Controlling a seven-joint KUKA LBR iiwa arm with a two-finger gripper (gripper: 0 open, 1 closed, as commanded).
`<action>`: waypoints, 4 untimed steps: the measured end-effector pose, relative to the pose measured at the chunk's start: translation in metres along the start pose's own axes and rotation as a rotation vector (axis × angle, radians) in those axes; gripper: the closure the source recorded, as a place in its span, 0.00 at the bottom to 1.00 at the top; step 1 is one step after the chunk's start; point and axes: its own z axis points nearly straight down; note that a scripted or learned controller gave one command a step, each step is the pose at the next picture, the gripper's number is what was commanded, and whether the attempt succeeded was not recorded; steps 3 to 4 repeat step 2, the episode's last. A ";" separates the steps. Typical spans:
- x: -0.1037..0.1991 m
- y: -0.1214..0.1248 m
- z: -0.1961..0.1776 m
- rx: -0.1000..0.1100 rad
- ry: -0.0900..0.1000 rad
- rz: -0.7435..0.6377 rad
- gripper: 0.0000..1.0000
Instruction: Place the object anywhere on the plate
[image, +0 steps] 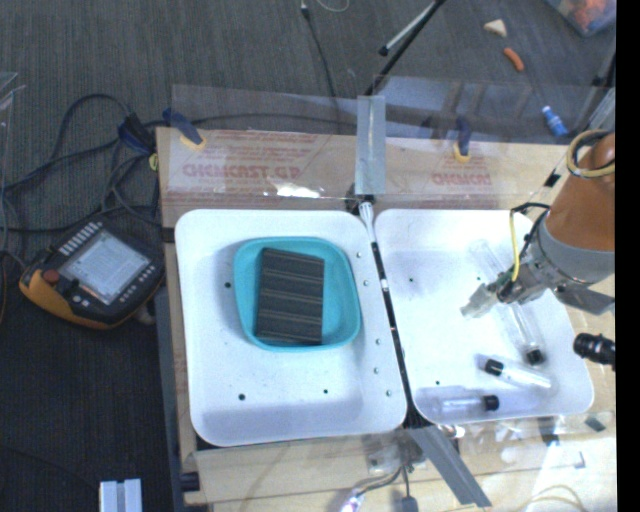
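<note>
Tubes (517, 373) lie scattered in the right bin (420, 300), just below the claw (480, 300), which hangs low there, seemingly to pick one; its grip I cannot tell. Well left, the blue plate (345, 300) carries a dark block (291, 296).

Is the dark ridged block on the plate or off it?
On it: the dark ridged block lies flat inside the teal plate in the left bin.

1. A clear plastic sheet (300, 150) stands along the back edge of the bench, and reddish printed lettering runs across it behind the left bin (290, 325); the letters are too blurred to read.
2. A shorter reddish print sits on the same sheet behind the right bin (480, 320), also unreadable.
3. The handheld pendant (95, 272) lying left of the bench has a lit screen, its content illegible.
</note>
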 end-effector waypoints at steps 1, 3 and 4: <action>0.000 0.000 0.000 0.000 0.000 0.000 0.00; -0.041 -0.001 -0.058 0.001 -0.007 -0.203 0.00; -0.041 -0.001 -0.058 0.001 -0.007 -0.203 0.00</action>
